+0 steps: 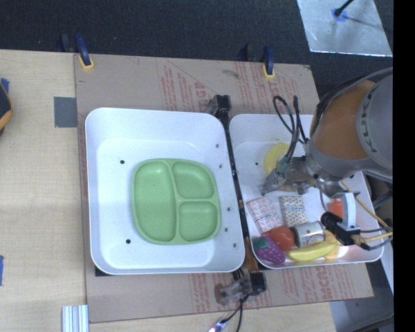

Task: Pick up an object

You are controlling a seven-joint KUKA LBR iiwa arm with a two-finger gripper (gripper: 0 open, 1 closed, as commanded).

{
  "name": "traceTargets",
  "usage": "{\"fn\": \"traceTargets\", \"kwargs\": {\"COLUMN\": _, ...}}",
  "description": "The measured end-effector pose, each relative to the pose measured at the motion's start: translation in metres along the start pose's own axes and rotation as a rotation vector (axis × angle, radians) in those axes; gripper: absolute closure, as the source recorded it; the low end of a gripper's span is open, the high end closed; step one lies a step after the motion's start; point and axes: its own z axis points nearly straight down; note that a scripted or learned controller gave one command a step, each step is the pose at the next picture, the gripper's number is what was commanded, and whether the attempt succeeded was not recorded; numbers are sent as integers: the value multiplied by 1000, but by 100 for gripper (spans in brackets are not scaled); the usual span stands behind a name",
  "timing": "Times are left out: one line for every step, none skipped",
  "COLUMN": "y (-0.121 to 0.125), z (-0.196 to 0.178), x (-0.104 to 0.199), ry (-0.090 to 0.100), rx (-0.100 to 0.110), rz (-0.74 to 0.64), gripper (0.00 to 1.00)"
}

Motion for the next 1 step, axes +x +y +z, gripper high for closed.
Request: {"fn": "traceTargets", "kwargs": {"y": 101, "z": -1, "x": 10, "ry": 1, "rx": -2, "rz": 0, "gripper": 0}}
